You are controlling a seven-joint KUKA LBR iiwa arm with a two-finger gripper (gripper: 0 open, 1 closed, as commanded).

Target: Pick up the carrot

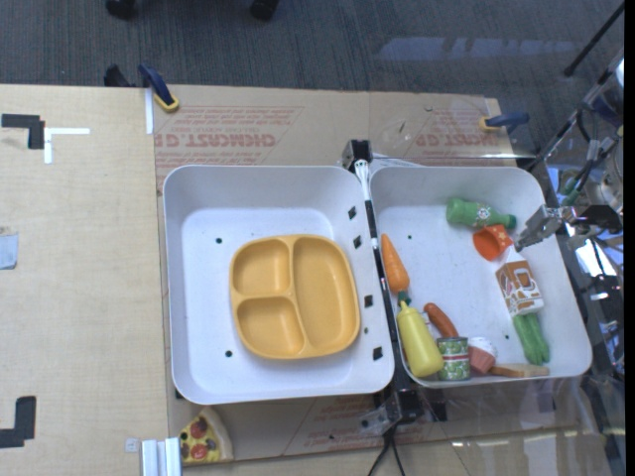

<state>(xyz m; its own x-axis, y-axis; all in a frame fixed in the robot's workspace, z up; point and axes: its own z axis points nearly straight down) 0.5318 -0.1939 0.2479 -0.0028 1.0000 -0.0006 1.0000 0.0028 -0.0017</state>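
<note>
One carrot (394,264) lay well left of the gripper (530,234), long axis running near-to-far; finger state could not be told.

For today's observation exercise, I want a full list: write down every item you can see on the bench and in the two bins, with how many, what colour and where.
divided plate: 1, yellow, middle of the left bin
left bin: 1, white, centre of bench
right bin: 1, white, beside the left bin
carrot: 1, orange, left edge of right bin
mustard bottle: 1, yellow, below the carrot
sausage: 1, red-orange, beside the bottle
small can: 1, green label, front of right bin
green bottle: 1, back of right bin
orange cup: 1, beside the green bottle
cucumber: 1, green, front right
pizza slice toy: 1, on the bench in front
clamps: 2, blue and yellow, back edge
pincer: 1, dark, over right bin near the cup
</note>
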